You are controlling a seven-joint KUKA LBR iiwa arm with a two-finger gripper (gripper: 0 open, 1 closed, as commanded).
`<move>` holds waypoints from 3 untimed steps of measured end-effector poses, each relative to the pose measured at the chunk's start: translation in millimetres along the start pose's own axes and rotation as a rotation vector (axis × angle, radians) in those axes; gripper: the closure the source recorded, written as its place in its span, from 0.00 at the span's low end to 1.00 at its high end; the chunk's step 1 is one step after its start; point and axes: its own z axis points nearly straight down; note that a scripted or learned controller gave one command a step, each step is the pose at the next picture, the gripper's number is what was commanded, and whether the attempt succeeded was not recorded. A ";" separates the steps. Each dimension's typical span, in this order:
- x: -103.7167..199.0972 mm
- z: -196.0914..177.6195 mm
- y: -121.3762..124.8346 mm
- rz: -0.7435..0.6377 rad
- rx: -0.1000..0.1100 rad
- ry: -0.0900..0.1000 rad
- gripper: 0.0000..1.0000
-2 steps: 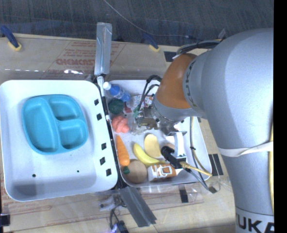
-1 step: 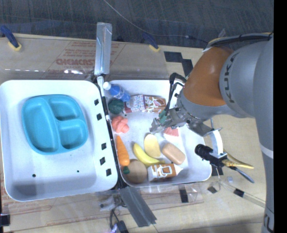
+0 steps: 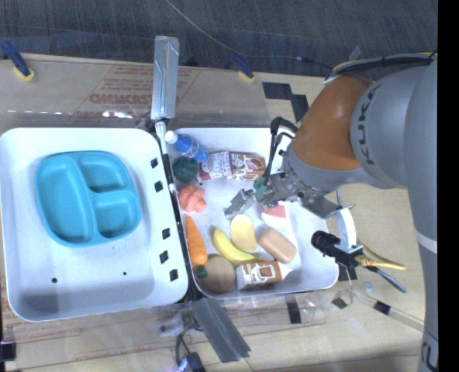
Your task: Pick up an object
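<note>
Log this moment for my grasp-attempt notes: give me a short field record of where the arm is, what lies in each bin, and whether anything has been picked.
arm: grey with orange band, reaching in from the right over the right bin
gripper: low over the middle of the right bin, above the food items
held object: none seen between the jaws
left bin: holds a blue divided tray
right bin items: carrot, banana, bread roll, small bottle, snack box
task status: pick not yet shown
</note>
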 end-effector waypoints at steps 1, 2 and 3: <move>-1.6 -65.7 17.6 0.077 -0.002 0.000 0.00; 5.4 89.0 21.7 0.107 0.005 0.003 0.00; 12.5 89.6 -48.4 -0.193 -0.002 -0.001 0.00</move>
